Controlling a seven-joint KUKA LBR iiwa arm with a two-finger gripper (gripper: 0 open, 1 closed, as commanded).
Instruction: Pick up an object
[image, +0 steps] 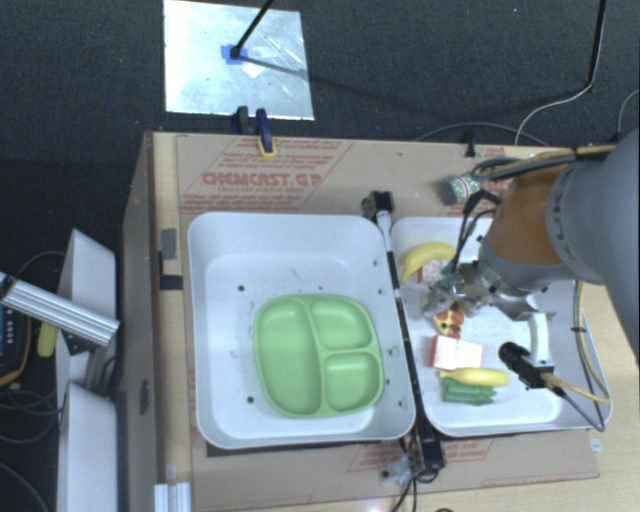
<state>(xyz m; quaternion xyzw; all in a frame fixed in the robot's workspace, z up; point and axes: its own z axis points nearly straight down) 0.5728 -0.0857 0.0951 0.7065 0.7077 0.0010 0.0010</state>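
So your arm (560, 220) comes in from the right and is parked low over the right bin (560, 415), with the gripper (452, 293) down near the bin's left side. Honestly I can't tell what state the gripper is in, it's just a dark metallic tangle from this angle, and I can't see anything clearly held in it.

The pickable stuff is all in that right bin. There's a yellow banana (424, 259) near the top left corner, just above the gripper. A small red and yellow item (450, 321) sits right below the gripper, maybe touching it, hard to say. Under that is a red and white box (456, 352), then a smaller yellow banana-shaped piece (482, 377) lying on a green piece (468, 394) near the front wall.

The left bin (215, 300) has a green divided plate (319, 354) lying flat in it, toward the front.
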